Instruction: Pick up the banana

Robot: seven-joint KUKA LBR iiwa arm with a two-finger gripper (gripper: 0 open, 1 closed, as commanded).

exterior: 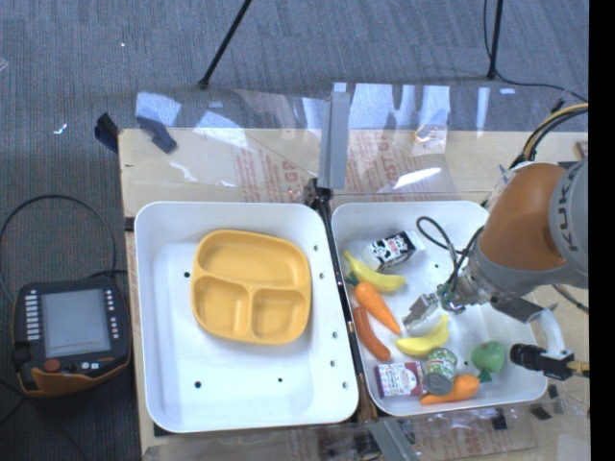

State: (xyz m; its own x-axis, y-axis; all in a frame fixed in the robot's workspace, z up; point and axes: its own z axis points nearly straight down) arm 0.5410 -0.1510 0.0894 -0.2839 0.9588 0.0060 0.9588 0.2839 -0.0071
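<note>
Two yellow bananas lie in the right bin [461,217]. One banana [375,275] sits at the bin's left side, just above an orange carrot [378,306]. The other banana [427,340] curves in the middle of the bin. My gripper [422,308] hangs low over the bin between the two, just above the middle banana and right of the carrot. Nothing shows in its grasp. The grey and orange arm [527,230] reaches in from the right.
The right bin also holds a small milk carton [392,248], a second carrot [371,334], a red box [397,380], a can [440,370], a green fruit [488,356] and a small carrot [452,389]. A yellow divided plate [253,284] lies in the left bin [163,353].
</note>
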